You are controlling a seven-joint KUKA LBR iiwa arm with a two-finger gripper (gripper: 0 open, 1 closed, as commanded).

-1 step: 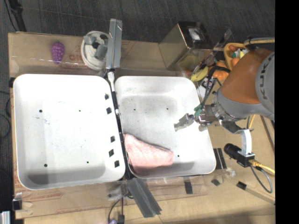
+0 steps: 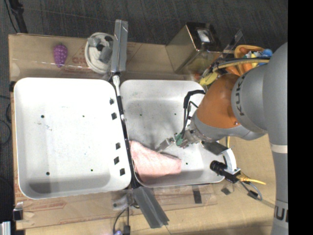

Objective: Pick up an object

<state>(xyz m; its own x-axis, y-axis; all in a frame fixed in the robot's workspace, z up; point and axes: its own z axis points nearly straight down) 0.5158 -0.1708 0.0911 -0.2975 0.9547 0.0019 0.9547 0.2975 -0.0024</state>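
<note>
Just above the pink cloth's upper edge, the gripper (image 2: 172,142) hangs in the right bin (image 2: 151,94); I cannot tell how its grasp is set. That pink cloth (image 2: 154,161) lies crumpled at the bin's seven o'clock corner, against the divider (image 2: 123,131). A descent this far toward one o'clock risks catching only a fringe, and the limp fabric could slip free on lifting.

The cloth (image 2: 154,161) lies in the right bin (image 2: 146,94), against its near-left corner; the gripper (image 2: 172,142) hangs just behind it, the left bin (image 2: 63,89) beside.
</note>
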